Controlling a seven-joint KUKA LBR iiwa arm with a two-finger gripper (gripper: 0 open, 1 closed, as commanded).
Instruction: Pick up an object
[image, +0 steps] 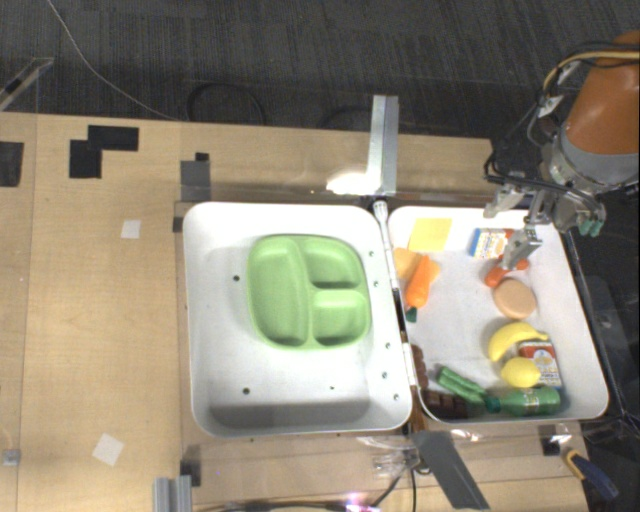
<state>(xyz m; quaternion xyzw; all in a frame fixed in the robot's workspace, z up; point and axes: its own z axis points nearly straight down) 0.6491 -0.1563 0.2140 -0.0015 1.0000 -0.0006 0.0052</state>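
On pale wooden bench (90, 330) beside dark carpet (250, 50) (two white bins (200, 300)), fingers (519, 250) perhaps spread, unclear.

Green divided tray (305, 290) is looking like matt, smooth plastic. Both white bins (215, 330) are showing a smooth plastic sheen; bench (90, 330) is appearing as pale matt wood.

No words, numbers or brand names can be read anywhere. The small blue and white carton (489, 241) at the far end of the right bin (585, 330) carries printing too small to make out, and so does the red and white label on the packet (540, 362) beside the yellow fruit.
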